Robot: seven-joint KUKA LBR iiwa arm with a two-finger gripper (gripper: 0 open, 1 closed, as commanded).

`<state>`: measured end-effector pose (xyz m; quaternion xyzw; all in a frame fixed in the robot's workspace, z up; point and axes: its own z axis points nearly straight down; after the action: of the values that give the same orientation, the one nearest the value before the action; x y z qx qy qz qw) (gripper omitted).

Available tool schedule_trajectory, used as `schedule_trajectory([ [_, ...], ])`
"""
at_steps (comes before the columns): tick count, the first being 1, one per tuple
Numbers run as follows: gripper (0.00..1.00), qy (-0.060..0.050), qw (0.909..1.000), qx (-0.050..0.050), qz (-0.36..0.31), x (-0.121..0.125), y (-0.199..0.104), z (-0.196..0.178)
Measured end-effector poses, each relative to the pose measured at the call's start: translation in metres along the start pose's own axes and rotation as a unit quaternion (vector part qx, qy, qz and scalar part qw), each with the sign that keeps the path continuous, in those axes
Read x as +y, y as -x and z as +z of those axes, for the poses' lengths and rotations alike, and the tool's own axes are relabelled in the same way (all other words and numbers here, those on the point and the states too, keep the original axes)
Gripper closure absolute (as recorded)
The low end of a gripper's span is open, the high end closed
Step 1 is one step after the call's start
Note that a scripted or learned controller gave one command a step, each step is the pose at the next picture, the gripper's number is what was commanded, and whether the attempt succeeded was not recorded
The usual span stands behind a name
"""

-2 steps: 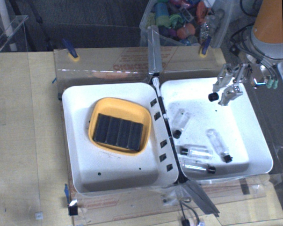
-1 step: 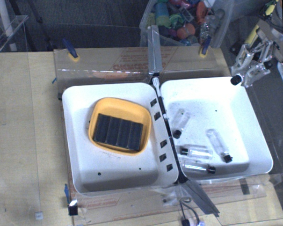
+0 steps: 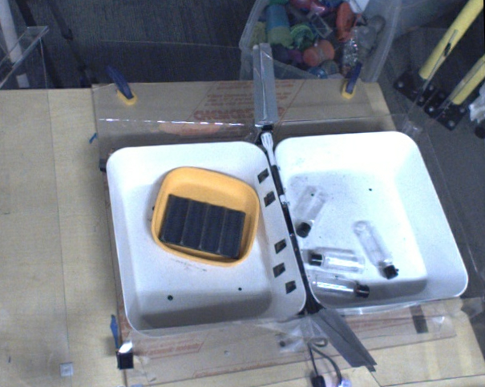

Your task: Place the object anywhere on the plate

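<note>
In the left half of the frame, the left white bin (image 3: 129, 168) holds a yellow plate (image 3: 195, 177) with rounded corners, set a little toward the bin's upper side and turned slightly against the bin's walls. On the plate lies a black ridged block (image 3: 205, 226), flat and rectangular, its parallel grooves running across its short way; it rests wholly within the plate's rim, covering most of the plate's floor. To the right, across the divider (image 3: 268, 197) where the two bins meet and where a row of small black squares is seen, the right white bin (image 3: 436, 220) holds four clear vials with black caps. One vial (image 3: 309, 205) lies near the divider toward the bin's middle, another (image 3: 373, 249) lies slanted further right, a third (image 3: 335, 261) lies near the divider below the first, and the fourth (image 3: 340, 288) lies along the bin's lower wall. The vials lie apart from each other. At the upper middle of the frame, beyond the bins, stands a clear tub of colourful toys (image 3: 315, 21). The wooden bench (image 3: 36, 238) spreads to the left. Whether the gripper is spread or pressed together cannot be told.
</note>
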<state>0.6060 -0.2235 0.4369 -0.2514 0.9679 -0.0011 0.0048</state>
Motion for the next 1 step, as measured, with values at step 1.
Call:
schedule_trajectory([
  [1,1.00,0.002,0.9971,0.000,-0.077,0.0436,0.0949,0.0426],
])
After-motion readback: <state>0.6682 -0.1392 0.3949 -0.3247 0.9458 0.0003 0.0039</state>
